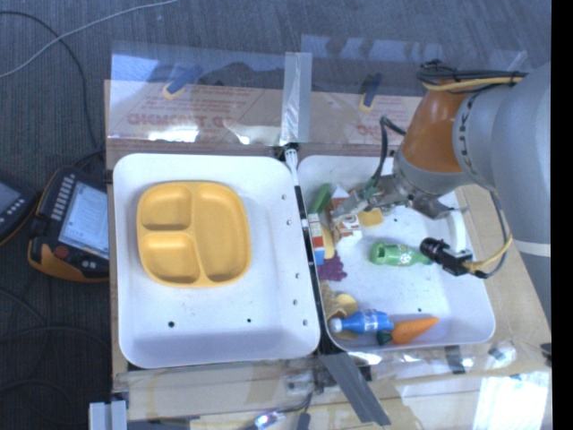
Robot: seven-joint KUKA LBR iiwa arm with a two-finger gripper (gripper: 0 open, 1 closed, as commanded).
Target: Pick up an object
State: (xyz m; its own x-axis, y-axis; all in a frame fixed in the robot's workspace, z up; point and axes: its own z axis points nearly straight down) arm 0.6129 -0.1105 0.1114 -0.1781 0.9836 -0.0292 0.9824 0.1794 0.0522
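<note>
Bench is flanked by grey carpet. Hand is lowered among toys in right bin; finger state can't be told. Green bottle lies just below it, yellow tray well left.

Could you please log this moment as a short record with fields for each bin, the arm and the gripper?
left bin: holds a yellow divided plate
right bin: a green bottle, a blue bottle, an orange carrot, a purple piece, small mixed items at upper left
arm: reaches in over the right bin's upper part
gripper: low among the small items; grasp unclear
</note>
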